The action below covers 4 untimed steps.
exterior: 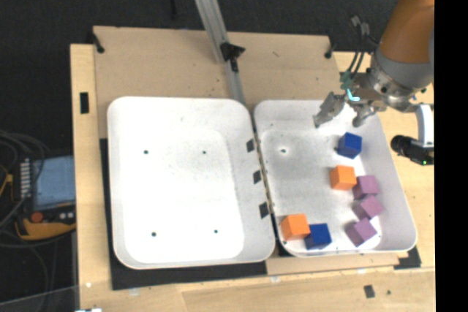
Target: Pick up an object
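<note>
On the plywood bench (161,62), smooth white bins; the gripper (345,112) hovers spread open, holding nothing, above the blue cube (349,145).

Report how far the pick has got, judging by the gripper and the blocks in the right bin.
Done: the grey two-finger gripper has been brought over the far end of the right white bin, fingers spread. In hand: nothing sits between its fingers; the nearest piece, the small blue cube, lies apart on the bin floor. Left: descending, closing on a block and lifting it; the orange cube and purple blocks lie untouched.
</note>
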Tool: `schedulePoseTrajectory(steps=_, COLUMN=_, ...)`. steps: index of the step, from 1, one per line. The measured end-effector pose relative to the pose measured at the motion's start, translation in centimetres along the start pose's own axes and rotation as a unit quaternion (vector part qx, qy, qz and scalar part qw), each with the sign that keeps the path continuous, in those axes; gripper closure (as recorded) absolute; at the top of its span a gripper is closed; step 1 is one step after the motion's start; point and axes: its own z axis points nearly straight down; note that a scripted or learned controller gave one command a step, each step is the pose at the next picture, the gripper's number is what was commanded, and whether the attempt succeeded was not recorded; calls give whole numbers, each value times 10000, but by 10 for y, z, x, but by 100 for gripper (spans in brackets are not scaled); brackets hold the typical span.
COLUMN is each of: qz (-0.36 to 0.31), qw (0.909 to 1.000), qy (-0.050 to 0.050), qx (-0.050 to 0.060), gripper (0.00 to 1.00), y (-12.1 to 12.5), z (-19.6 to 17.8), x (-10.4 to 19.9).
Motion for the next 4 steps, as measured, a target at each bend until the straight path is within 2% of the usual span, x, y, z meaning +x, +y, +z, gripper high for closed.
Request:
schedulePoseTrajectory(steps=1, qz=-2, qw=10000, qy=-4, qx=-23, gripper=0, y=1, z=-3, x=0)
schedulePoseTrajectory(steps=4, qz=30, qw=10000, qy=-12, qx=3, gripper=0, y=-15, z=154, x=-2)
